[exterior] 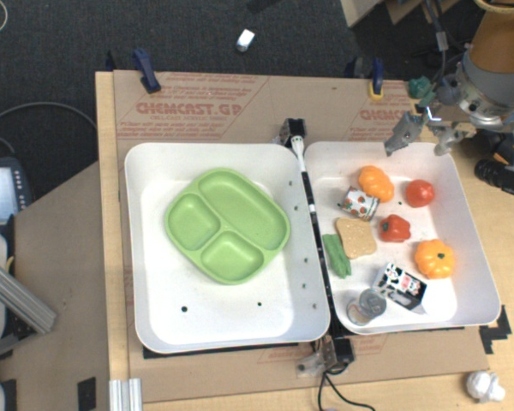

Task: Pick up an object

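My gripper [426, 137] hangs open above the far edge of the right bin [471, 229], with nothing between its two grey fingers. Below it in that bin lie several toy foods: an orange piece [375, 181], a red tomato [419, 193], a red pepper [395, 228], an orange pumpkin-like piece [434, 258], a slice of bread [355, 238], a green pod [336, 254], a small patterned can [358, 204], a black-and-white carton [402, 286] and a grey tin [367, 306].
The left bin [154, 178] holds a green divided plate [227, 225]. A black divider strip [308, 204] runs between the bins. Blue clamps [146, 69] grip the board's far edge. Cables and a white scrap [245, 38] lie on the dark floor beyond.
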You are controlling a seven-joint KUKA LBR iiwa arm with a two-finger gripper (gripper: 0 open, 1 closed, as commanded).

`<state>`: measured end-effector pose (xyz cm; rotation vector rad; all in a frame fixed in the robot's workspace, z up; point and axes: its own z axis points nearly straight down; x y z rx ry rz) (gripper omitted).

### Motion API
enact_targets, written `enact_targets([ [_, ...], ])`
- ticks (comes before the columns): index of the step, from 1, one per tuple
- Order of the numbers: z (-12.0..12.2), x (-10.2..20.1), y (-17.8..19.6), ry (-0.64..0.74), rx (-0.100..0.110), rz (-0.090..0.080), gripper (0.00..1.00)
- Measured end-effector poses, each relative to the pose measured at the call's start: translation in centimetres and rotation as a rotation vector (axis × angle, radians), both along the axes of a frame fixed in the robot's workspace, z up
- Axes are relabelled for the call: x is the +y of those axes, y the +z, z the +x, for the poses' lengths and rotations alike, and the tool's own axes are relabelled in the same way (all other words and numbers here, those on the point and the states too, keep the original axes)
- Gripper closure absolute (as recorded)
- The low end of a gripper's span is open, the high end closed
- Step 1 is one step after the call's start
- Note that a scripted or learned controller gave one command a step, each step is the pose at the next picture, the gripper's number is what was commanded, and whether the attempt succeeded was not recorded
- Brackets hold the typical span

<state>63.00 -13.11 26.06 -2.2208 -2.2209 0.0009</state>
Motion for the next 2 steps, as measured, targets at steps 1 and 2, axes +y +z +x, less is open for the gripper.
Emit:
enact_targets([
  [1, -4.3, 4.7, -0.6, 0.004, 0.004, 0.003, 0.0],
  [2, -6.9, 9.1, 1.3, 0.005, 0.001, 0.003, 0.0],
])
